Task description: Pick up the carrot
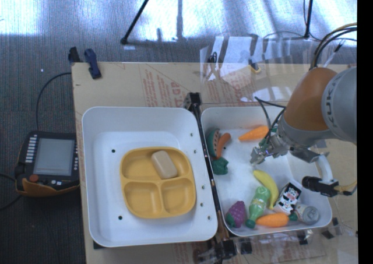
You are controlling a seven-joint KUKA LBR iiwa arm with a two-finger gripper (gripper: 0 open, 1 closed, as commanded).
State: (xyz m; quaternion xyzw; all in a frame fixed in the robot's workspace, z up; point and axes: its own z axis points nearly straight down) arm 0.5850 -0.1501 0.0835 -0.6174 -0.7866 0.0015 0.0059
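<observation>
Hovering in the right bin (233, 116), the end effector (260, 153) hangs just short of the carrot (254, 134), which lies toward the bin's far edge, long axis roughly crosswise; whether its grip is parted I cannot tell.

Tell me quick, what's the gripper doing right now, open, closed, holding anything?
Gripper: cannot be told; it hangs over the right bin, below a carrot.
</observation>
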